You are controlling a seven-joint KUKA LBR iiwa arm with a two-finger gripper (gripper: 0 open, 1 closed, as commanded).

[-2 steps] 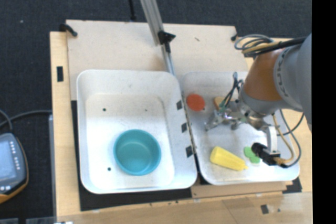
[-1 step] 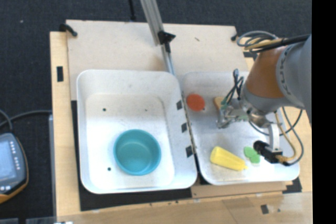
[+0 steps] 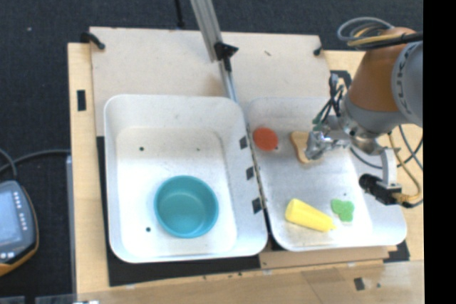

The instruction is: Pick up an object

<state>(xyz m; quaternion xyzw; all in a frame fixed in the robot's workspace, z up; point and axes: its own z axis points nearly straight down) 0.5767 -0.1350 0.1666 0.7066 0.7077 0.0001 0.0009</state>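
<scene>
Two bins (image 3: 114,153) — five objects

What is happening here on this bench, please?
A robot arm reaches in from the right over the right bin. Its gripper is down at a small tan piece near the back of that bin, but a grasp cannot be confirmed. An orange ball, a yellow block and a small green piece lie untouched in the same bin. The left bin holds a teal bowl.
</scene>
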